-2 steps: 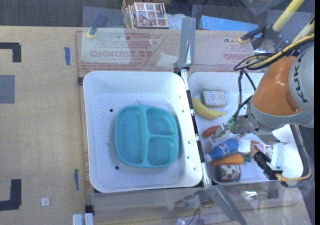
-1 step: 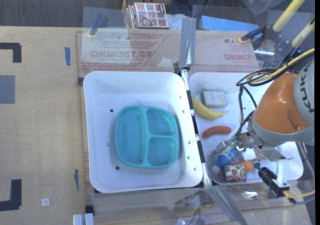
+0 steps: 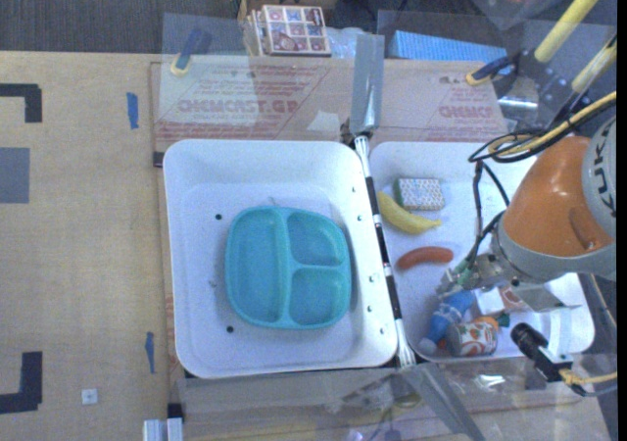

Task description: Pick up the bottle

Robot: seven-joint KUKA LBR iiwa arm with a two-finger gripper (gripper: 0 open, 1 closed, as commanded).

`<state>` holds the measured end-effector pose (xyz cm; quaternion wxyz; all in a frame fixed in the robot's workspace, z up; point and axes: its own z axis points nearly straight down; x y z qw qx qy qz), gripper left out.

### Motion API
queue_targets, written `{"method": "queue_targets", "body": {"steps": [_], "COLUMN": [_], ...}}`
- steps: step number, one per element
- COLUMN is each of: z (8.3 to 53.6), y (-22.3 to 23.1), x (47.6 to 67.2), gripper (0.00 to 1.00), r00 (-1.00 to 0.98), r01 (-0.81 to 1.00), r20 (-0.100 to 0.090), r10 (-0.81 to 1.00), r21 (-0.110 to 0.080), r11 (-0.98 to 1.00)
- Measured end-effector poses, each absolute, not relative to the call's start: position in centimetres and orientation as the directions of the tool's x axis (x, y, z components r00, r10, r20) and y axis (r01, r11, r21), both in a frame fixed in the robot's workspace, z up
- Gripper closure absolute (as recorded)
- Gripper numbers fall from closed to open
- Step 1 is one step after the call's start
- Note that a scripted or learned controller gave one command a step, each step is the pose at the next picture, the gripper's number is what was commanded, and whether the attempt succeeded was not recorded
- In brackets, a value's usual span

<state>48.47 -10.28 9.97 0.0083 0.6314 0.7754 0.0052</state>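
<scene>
The wooden surface (image 3: 78,263) carried two shallow white bins side by side, seen from above at a slant. The left bin (image 3: 196,174) held a teal divided plate (image 3: 289,268) lying flat near its middle, with bare white floor all around it out to the rim. The grey arm with its orange band (image 3: 554,204) reached in from the right and stood over the near right part of the right bin (image 3: 460,170).

In that bin, a yellow banana (image 3: 407,219) lay beside a small speckled sponge-like block (image 3: 421,194) toward the far end, and a red sausage-shaped toy (image 3: 424,257) lay just nearer, all well apart from the arm.

The bottle (image 3: 441,326), blue with a pale cap, lay on its side at the bin's near edge, its long axis running roughly left to right with the cap toward the divider between the bins. An orange-and-white patterned object (image 3: 477,336) touched its right end, leaving little room there.

The gripper (image 3: 470,277) hovered just above the bottle; whether it stood open or closed could not be told.
</scene>
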Motion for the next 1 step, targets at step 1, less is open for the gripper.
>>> {"method": "queue_targets", "body": {"steps": [1], "z": [22.17], "y": [-5.85], "x": [51.42], "gripper": [1.00], "r00": [-0.195], "r01": [0.981], "r20": [-0.001], "r10": [0.981], "r21": [0.001], "r11": [0.195]}}
